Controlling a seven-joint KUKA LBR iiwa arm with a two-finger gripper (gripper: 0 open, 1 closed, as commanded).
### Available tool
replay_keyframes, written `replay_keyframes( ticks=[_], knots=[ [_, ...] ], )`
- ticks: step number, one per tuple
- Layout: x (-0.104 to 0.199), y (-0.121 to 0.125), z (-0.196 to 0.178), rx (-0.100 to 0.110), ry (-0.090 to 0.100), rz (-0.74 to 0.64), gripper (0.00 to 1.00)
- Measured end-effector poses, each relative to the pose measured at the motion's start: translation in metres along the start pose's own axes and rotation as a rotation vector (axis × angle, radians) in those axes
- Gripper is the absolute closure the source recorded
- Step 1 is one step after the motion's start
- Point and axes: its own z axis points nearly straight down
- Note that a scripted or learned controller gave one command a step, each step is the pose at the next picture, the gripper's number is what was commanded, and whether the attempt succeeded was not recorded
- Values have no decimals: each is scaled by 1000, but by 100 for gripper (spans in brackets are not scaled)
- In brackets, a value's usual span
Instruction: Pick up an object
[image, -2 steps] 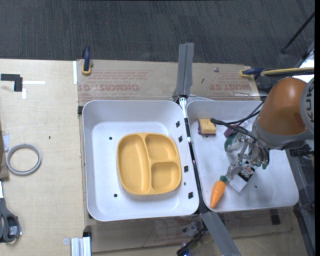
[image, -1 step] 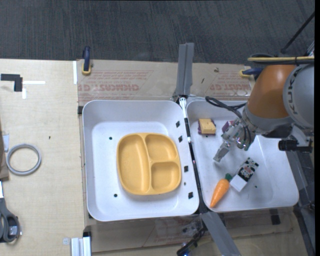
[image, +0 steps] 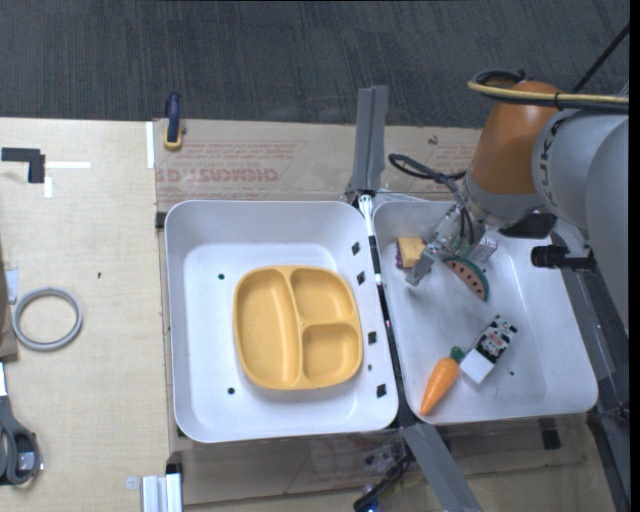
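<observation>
My gripper (image: 441, 256) hangs low over the far part of the right bin (image: 540, 390), reaching in from the right. A yellow block (image: 408, 249) lies just to its left, close to the bin's left wall. A watermelon slice (image: 472, 276) lies just to its right and nearer the front, touching or almost touching the gripper. Further forward an orange carrot (image: 438, 386) lies beside a small black-and-white object (image: 490, 349). I see nothing lifted off the bin floor.
The left bin (image: 200, 300) holds a yellow divided plate (image: 297, 327). A grey divider post (image: 369, 140) stands between the bins at the back. On the bench at left lie a grey ring (image: 44, 318) and scissors (image: 18, 452).
</observation>
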Motion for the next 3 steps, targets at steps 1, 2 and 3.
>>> replay_keyframes(
  ticks=[1,2,3],
  knots=[
    [0,0,-9,2,-1,-2,100],
    [40,47,-100,2,1,388,100],
    [40,47,-99,2,1,388,0]
  ],
)
